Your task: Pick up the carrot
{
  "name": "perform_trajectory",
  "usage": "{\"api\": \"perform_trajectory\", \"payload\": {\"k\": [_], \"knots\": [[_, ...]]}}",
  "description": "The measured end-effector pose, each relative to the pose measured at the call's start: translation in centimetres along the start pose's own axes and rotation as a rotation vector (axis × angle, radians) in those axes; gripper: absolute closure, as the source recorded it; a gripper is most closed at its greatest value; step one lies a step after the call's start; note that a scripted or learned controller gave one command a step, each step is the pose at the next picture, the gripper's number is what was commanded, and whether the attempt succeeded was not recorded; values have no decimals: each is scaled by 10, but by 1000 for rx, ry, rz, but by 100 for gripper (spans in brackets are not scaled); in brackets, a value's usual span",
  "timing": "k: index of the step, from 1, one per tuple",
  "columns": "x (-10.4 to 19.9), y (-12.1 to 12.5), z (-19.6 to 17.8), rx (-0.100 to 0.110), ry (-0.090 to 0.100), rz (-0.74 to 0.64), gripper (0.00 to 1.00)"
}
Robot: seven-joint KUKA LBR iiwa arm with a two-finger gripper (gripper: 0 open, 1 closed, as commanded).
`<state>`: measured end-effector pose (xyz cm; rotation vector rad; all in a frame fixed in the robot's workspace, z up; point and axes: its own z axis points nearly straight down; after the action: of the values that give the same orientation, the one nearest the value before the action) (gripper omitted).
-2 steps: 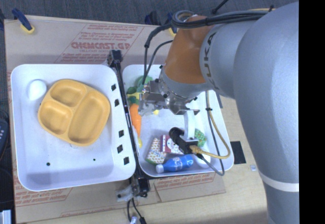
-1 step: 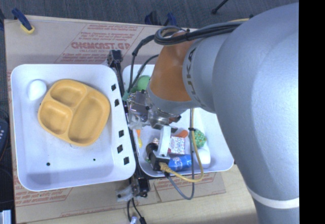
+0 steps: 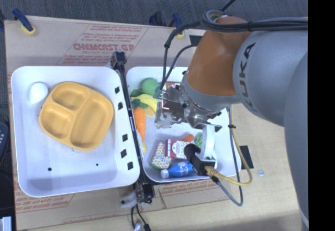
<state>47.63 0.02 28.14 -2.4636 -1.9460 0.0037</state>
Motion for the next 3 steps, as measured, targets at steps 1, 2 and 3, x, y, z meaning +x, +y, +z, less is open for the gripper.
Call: {"api": "perform_trajectory", "payload": {"k": [1, 2, 3], "knots": [[0, 0, 0, 1, 0, 0, 0], [26, 44, 91, 3, -1, -94, 0], [3, 95, 90, 1, 0, 235, 0]]}}
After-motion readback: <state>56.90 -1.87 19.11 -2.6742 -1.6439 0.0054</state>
